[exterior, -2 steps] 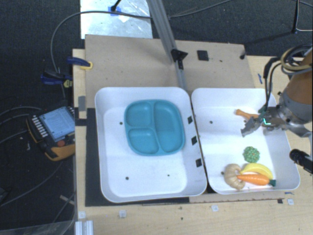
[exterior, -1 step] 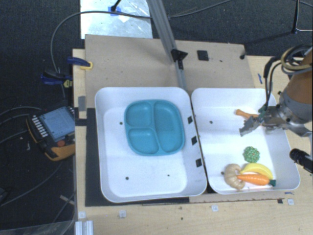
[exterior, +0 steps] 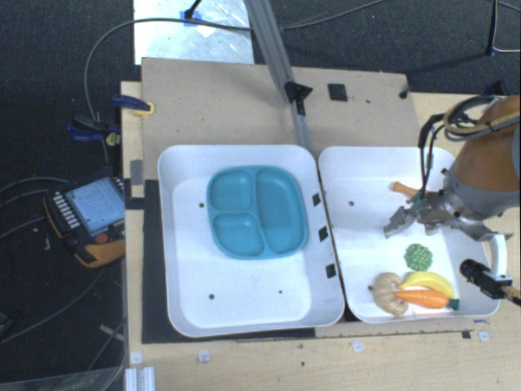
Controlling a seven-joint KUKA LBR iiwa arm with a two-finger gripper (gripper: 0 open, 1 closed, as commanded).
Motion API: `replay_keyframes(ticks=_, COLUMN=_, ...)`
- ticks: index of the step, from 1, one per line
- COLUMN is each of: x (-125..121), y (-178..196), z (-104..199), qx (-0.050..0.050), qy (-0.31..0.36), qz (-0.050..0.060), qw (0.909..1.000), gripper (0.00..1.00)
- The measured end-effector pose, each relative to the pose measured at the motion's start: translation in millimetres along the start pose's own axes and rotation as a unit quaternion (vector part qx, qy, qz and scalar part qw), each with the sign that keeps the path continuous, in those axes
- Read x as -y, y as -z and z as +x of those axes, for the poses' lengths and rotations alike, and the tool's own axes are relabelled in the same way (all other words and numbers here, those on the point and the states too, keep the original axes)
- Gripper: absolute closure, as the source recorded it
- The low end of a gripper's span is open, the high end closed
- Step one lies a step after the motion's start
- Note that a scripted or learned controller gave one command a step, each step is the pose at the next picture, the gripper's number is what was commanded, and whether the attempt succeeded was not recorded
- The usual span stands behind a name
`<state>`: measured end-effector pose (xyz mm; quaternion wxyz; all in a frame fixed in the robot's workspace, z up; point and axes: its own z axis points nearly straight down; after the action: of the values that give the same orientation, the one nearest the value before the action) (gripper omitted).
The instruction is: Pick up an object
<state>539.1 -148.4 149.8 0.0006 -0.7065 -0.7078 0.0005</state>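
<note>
Bench [exterior: 244, 96] is a tan board, sitting on dark carpet. Two shallow white bins lie directly on it, side by side and touching along their inner edges. Right bin [exterior: 358, 177] sits under the fingers [exterior: 396, 222], left bin [exterior: 183, 251] is well to the left of them. Small black square [exterior: 337, 92] lies flat on the bare board, up and left of the fingers, beyond the right bin's far rim. Black strip [exterior: 151, 259] runs along the board's left edge, far left of the fingers
</note>
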Motion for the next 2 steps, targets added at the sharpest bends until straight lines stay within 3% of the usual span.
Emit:
replay_keyframes(ticks=1, x=7.9, y=-57.1, z=5.2, qx=0.000, qy=-0.001, qz=0.000, qw=1.0000, gripper=0.00)
replay_keyframes(ticks=2, x=5.8, y=-62.6, z=4.9, qx=0.000, qy=-0.001, qz=-0.003, qw=1.0000, gripper=0.00)
